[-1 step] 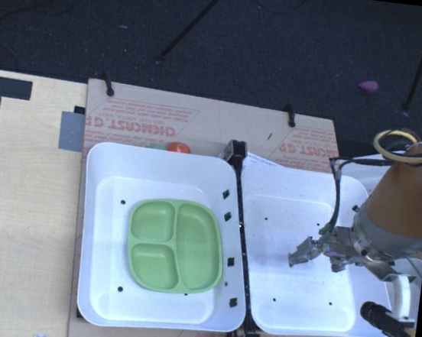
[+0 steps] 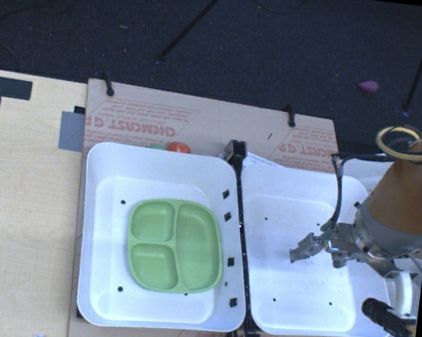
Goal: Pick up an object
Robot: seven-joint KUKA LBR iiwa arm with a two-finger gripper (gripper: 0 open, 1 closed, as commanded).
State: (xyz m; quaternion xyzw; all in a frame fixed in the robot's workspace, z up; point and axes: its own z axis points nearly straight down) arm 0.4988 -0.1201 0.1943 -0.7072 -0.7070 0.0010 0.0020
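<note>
Jaws (image 2: 304, 249) hang at three o'clock, grip state unclear, over the right bin (image 2: 253, 316); tray (image 2: 175, 245) sits left, unreached.

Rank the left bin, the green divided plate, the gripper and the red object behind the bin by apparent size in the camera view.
1. left bin
2. green divided plate
3. gripper, though it sits higher and nearer the camera, so this is unsure
4. red object, partly hidden by the bin's rim

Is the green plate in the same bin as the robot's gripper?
No. The green divided plate lies in the left bin, while the gripper hangs over the right bin.
</note>
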